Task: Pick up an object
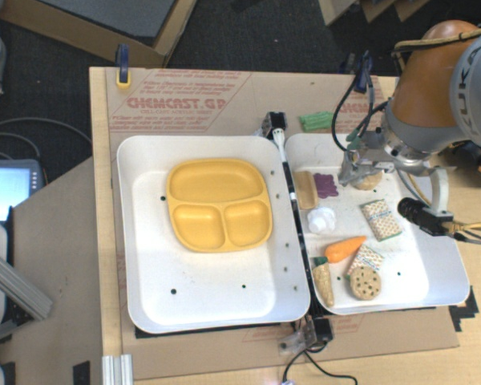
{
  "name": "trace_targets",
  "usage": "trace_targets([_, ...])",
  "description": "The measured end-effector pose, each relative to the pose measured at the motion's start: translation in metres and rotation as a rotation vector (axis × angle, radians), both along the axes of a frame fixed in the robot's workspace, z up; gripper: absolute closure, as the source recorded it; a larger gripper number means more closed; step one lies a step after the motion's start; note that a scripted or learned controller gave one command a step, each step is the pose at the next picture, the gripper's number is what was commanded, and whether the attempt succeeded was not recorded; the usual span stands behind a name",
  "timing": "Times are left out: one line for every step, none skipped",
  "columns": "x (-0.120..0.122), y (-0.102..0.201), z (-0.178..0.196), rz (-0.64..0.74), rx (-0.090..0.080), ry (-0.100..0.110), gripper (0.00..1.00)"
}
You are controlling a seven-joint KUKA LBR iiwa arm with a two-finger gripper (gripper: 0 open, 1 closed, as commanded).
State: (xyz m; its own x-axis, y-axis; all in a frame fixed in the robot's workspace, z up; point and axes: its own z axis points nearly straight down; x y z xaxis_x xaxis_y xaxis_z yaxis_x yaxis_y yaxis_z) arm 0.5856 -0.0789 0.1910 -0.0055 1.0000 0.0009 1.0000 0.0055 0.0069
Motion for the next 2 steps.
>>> trace_targets([0.000,-0.004,-0.006,-0.005,-0.001,0.006,0.00])
trace_targets([-0.004,-0.085,-0.108,-0.010,-0.004,0.002,0.00])
